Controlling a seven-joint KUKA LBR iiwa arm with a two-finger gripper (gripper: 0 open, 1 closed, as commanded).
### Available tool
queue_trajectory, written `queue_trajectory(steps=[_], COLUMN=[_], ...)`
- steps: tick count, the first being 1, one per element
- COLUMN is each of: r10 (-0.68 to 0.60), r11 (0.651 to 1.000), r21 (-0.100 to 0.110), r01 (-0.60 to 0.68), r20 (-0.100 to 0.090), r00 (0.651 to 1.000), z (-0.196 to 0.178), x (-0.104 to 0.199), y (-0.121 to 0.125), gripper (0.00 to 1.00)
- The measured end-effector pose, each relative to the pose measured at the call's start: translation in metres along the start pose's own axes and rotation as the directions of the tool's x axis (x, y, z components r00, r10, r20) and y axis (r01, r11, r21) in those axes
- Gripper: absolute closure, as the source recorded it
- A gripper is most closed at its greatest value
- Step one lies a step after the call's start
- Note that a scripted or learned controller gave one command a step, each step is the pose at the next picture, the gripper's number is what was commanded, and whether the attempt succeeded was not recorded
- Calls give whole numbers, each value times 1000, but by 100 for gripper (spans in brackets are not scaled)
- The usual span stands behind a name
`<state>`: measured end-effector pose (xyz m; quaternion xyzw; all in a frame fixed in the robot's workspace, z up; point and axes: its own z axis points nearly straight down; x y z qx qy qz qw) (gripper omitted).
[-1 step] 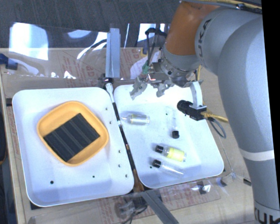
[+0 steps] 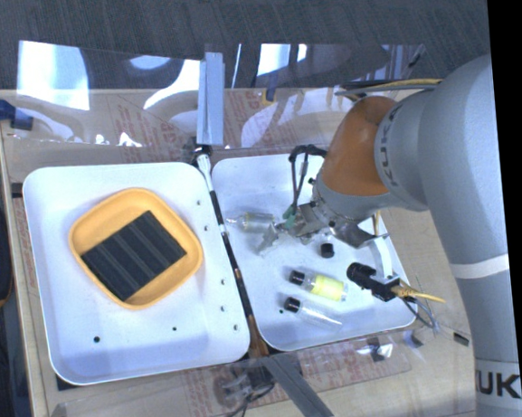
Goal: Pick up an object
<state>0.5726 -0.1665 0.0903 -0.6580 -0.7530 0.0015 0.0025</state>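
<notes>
My gripper (image 2: 278,232) hangs low over the upper middle of the right bin (image 2: 380,324), with the grey arm and its orange band coming in from the right. Just to its left lies a small clear, pale object (image 2: 247,221), close to the gripper tip; whether they touch is unclear. A yellow-green tube with a black cap (image 2: 319,285) lies further toward the front of the bin. Beside it, nearer the front rim, is a clear tube with a black cap (image 2: 307,310). A small round black piece (image 2: 326,249) sits just below the wrist.
The left bin (image 2: 63,338) holds an orange-yellow dish (image 2: 95,227) with a dark ridged slab (image 2: 134,252) in it. A raised divider (image 2: 229,260) separates the two bins. A metal bracket (image 2: 210,98) stands behind them.
</notes>
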Motion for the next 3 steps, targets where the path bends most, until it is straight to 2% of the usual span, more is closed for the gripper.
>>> queue_trajectory(steps=[1,2,3], r10=[-54,-62,-149], r11=[999,998,989], r21=[-2,-2,-6], r01=[54,62,149], r20=[0,1,3], r00=[999,998,989], z=[-1,-10,-143], x=[-24,-24,14], y=[-92,-91,-36], gripper=[0,100,100])
